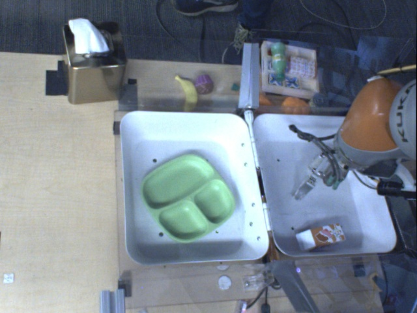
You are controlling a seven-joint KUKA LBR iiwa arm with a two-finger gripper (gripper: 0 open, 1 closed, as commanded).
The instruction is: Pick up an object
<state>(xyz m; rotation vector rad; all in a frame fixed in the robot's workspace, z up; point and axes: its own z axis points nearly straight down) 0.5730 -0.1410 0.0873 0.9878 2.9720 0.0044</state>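
At the upper left of the frame I see a tissue box point(91, 62) standing on the wooden surface point(55, 188). Right of it, along the strip behind the bins, lie a banana point(187, 89) and a small purple ball point(204, 83), just beside each other. Below them, the left bin point(133, 142) holds a green divided tray point(188, 196), which sits near its middle with three compartments facing up.

Across the divider, the right bin point(374, 237) has a small carton point(320, 236), white at one end and reddish-brown at the other, lying flat near its lower edge, toward the lower right of the frame. Above that bin, at the upper right, I can make out a packaged toy point(288, 66) and something orange point(294, 105) just under it.

The gripper point(306, 186) hangs over the middle of the right bin, well apart from the carton, on the arm point(378, 126) reaching in from the right. Its fingers look slightly parted to me, though the view is poor, and I see nothing between them.
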